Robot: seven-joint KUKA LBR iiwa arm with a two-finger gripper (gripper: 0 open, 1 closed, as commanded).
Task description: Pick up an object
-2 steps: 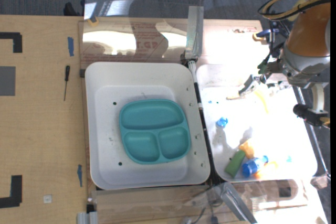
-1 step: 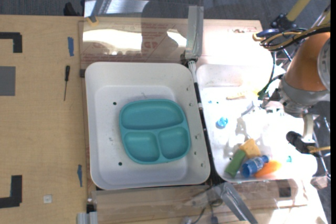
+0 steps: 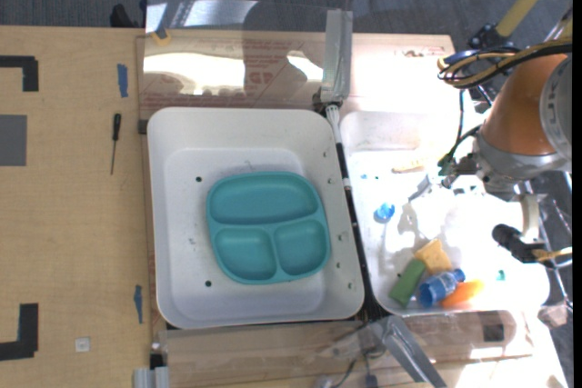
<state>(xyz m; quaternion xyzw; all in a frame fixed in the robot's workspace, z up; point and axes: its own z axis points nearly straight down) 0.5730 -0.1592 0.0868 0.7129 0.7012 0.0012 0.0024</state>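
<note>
My gripper (image 3: 435,184) hangs over the right bin (image 3: 364,136), near its middle, below the grey wrist and orange band. At the bin's front lie a green block (image 3: 408,283), a yellow piece (image 3: 434,253), a blue bottle (image 3: 441,285) and an orange object (image 3: 466,291), bunched together. They sit in front of the gripper and apart from it. Left of the gripper there is a small blue cap (image 3: 384,213). Strong glare washes out the bin floor under the gripper.
The left bin (image 3: 173,195) holds a teal divided plate (image 3: 267,225). A small tan scrap (image 3: 408,166) lies toward the back of the right bin, and a tiny teal bit (image 3: 500,274) toward its right. A grey divider post (image 3: 336,59) stands between the bins at the back.
</note>
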